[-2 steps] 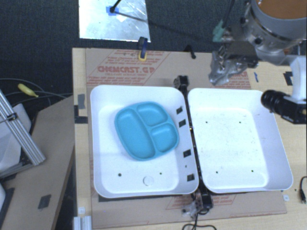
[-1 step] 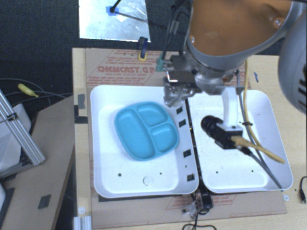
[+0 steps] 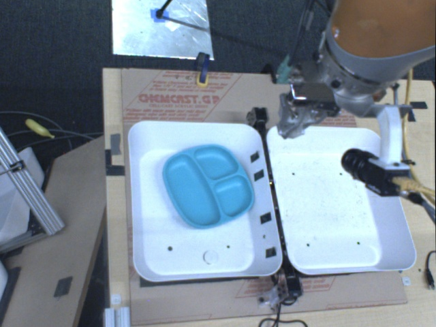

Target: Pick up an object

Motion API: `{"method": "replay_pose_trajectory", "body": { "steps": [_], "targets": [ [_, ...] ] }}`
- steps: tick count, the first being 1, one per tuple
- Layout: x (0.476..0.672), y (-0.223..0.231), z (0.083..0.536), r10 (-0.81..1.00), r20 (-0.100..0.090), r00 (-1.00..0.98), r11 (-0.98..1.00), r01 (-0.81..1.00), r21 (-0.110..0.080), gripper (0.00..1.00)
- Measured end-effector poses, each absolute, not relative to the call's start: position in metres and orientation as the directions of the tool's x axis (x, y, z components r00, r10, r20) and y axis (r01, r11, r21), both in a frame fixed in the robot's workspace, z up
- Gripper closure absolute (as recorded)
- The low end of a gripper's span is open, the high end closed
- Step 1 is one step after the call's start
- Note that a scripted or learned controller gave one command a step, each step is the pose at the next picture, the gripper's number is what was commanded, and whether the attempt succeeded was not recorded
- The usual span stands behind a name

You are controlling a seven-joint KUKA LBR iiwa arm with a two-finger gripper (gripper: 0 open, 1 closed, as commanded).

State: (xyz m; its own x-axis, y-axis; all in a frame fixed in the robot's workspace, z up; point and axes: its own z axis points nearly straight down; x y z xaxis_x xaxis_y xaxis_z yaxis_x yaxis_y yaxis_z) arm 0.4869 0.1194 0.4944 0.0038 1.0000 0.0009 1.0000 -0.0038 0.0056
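Bench bins (image 3: 327, 251) — blue plate (image 3: 208, 184) left, tool (image 3: 294, 122) right.

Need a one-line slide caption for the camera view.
KUKA arm's gripper poised over the right bin's back-left corner; a blue divided plate lies in the left bin.

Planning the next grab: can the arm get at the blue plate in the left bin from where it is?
Probably yes. The blue plate lies alone and uncovered in the left bin; the pincer hangs over the right bin's far corner, nothing between.
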Motion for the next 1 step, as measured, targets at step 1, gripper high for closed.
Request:
{"method": "replay_pose_trajectory", "body": {
  "steps": [1],
  "targets": [
    [0.4859, 0.1238, 0.3893, 1.0, -0.002, 0.0, 0.0, 1.0, -0.008, 1.0]
  ]
}}
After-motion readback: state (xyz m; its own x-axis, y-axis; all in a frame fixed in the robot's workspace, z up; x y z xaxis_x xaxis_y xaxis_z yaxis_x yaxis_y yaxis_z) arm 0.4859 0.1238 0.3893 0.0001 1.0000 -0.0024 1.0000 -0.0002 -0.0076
